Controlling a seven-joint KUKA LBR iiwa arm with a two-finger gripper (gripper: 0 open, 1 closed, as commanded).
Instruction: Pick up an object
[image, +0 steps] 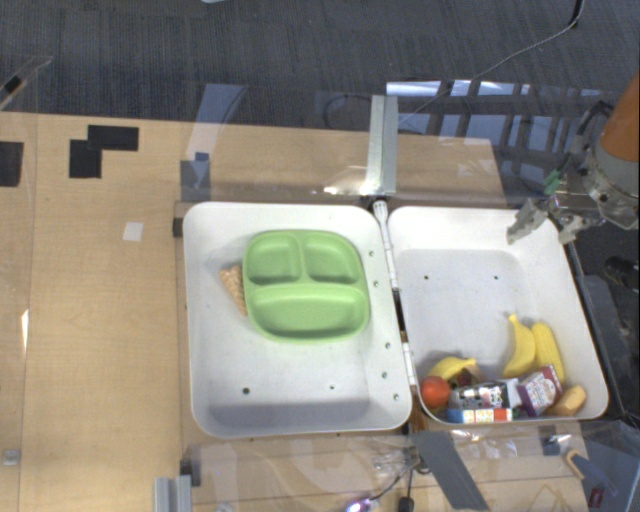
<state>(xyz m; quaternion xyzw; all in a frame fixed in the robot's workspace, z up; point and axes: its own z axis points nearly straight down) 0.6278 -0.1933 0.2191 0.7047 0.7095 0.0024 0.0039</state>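
Wooden bench (90, 330) bears two white bins (215, 390) (apparently touching).

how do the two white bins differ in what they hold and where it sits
The left bin holds one green divided plate lying flat near its middle, with a tan item poking out beside it. The right bin holds small items bunched along its near edge: bananas, a red fruit, small packages. Both are shallow, white and side by side.

Two yellow bananas (532, 347) side by side, curved, near right bin's lower right; small yellow fruit piece (456, 368) beside red round tomato-like ball (434, 392); small printed cartons (510, 396) lying flat along lower wall; tan rounded piece (570, 401) in corner
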